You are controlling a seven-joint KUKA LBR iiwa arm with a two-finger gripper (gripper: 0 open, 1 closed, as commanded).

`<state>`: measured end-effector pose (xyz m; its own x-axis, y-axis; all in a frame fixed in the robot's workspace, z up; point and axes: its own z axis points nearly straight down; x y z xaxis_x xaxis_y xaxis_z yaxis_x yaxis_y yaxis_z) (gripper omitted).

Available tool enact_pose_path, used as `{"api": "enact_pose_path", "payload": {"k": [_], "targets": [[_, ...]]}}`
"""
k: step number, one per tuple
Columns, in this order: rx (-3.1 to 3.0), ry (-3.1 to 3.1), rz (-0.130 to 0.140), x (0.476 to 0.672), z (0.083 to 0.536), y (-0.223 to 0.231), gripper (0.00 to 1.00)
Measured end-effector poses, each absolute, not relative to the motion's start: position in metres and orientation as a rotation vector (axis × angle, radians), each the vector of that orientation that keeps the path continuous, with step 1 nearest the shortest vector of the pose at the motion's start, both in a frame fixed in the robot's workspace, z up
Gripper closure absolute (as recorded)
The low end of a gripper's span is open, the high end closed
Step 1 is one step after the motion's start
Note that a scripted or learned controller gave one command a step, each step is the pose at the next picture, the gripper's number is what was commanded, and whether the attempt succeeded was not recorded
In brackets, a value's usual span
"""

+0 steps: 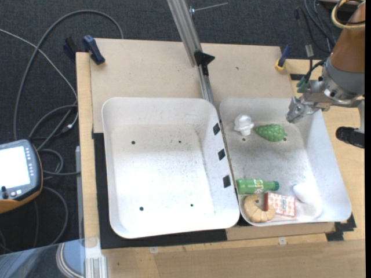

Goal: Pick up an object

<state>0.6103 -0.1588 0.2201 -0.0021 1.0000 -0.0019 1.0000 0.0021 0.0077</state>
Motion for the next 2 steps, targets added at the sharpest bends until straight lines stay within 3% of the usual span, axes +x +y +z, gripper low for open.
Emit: {"api": "enact_pose_path", "payload": {"k": [1, 2], "targets": [[2.216, 2.231, 0.002, 0.607, 0.22, -0.105, 1.0], [2.216, 2.232, 0.003, 0.592, 0.233, -0.051, 1.0]]}}
